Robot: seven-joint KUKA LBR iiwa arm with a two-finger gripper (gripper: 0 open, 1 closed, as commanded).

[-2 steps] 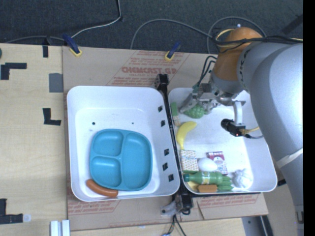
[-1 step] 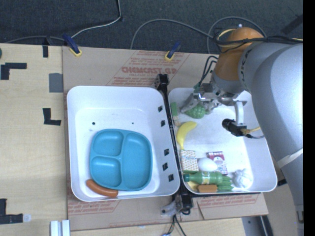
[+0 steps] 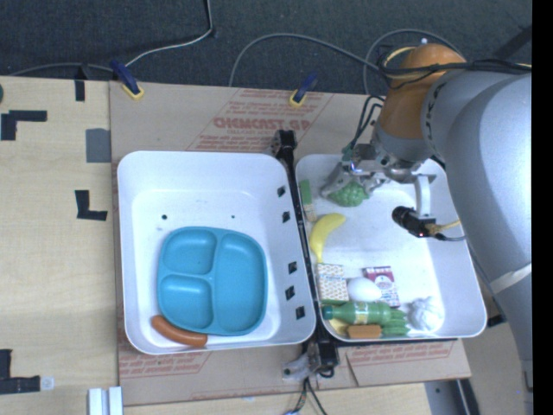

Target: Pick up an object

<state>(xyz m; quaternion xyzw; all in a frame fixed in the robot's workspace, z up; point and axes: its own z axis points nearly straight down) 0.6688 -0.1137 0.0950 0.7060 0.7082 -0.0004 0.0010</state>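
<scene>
Single fixed overhead view of the bench, taken at a slant.
The camera looks down from moderate height; the left bin (image 3: 138, 258) and right bin (image 3: 458, 292) lie side by side at centre, the arm (image 3: 492, 154) entering from 3 o'clock, dark floor (image 3: 104, 15) toward 12 o'clock.

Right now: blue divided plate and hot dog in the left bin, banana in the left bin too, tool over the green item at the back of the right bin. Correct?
One error: the banana lies in the right bin, by the divider. The camera view shows it. The rest holds: blue divided plate and hot dog in the left bin, tool over the green item.
</scene>
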